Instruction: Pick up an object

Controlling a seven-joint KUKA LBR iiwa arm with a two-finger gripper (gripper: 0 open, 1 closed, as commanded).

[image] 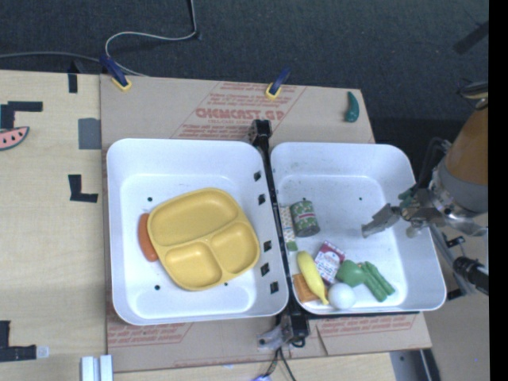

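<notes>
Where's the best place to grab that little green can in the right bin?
Probably across the green can at its round sides, coming straight down. It stands apart from the cluttered pile near the bin's front wall, so its sides look free.

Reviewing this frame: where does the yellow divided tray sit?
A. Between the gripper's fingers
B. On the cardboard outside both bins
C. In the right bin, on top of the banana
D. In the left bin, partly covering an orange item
D: the yellow divided tray lies in the left bin, with an orange item showing at its left edge, while the gripper is over the right bin.
</notes>
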